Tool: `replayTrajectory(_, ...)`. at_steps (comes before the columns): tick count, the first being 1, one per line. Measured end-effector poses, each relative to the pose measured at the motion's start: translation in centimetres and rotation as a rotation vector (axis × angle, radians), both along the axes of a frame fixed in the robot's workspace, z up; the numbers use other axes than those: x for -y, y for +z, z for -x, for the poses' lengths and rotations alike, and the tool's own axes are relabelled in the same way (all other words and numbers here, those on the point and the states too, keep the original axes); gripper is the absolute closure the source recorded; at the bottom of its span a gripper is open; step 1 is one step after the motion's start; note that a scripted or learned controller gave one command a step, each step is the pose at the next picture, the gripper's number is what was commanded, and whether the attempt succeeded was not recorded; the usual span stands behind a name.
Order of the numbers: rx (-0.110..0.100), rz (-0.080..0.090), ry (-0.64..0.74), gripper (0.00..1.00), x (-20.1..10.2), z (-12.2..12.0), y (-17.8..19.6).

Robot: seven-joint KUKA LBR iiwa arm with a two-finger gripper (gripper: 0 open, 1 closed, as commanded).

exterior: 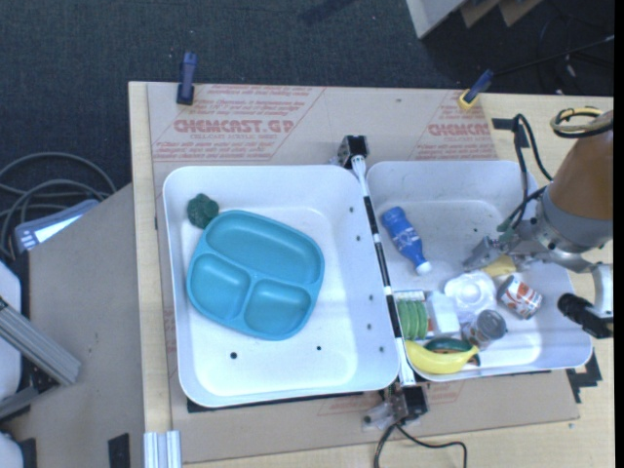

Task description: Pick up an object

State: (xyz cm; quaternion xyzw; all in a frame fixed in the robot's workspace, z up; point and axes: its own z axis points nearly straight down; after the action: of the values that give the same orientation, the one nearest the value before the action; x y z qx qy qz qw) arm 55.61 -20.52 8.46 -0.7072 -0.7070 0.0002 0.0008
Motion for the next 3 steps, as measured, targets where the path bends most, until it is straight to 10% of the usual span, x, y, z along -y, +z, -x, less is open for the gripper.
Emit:
replayTrajectory(1,0.01,0.006,-0.001,1.0,0.2,-0.3,1.4)
replayTrajectory(2,0.004,0.003,-0.001,0.0,0.1,-0.1,1.1)
replayTrajectory(3,-0.001,-0.003,0.002,0.0,1.0,2.8,0.0)
